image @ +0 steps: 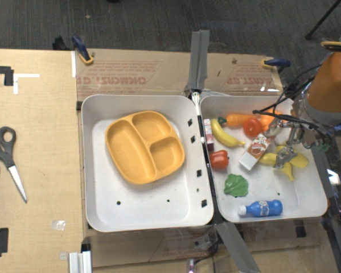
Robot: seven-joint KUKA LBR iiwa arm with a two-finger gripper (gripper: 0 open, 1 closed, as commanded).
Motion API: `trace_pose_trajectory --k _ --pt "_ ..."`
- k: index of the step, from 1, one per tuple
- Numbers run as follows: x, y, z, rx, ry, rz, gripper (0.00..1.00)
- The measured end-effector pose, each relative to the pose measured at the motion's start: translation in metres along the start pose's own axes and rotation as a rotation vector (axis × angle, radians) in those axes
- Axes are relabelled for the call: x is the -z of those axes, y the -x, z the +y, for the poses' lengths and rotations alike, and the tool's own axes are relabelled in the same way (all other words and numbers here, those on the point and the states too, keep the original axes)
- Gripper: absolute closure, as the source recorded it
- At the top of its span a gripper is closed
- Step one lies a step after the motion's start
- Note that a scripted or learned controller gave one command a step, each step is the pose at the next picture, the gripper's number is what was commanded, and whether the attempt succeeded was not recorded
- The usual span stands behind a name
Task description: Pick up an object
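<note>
The gripper [284, 147] hangs low in the right bin [307, 209], its fingers apart and holding nothing, just above a yellow piece [292, 165] and beside a small white carton [254, 151]. That yellow piece is probably the easiest target: it lies right under the fingers. To do it well, straddle it squarely, go down to the floor, and avoid nudging the carton or the banana [224, 134] further left.

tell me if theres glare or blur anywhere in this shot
Camera view: even, soft light; the yellow divided plate casts only a faint shadow in the left bin. The blue bottle is sharp. The end effector and orange band at the right look slightly soft. No strong glare on the right bin.
</note>
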State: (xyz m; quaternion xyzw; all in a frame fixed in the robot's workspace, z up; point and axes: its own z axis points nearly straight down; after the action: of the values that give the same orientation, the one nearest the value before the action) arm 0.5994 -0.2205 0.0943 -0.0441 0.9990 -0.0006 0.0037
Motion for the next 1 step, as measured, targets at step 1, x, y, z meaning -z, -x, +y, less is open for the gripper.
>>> trace_pose_trajectory --k 1 --pt "0.0097 0.0013 0.0019 0.003 0.002 0.000 1.00"
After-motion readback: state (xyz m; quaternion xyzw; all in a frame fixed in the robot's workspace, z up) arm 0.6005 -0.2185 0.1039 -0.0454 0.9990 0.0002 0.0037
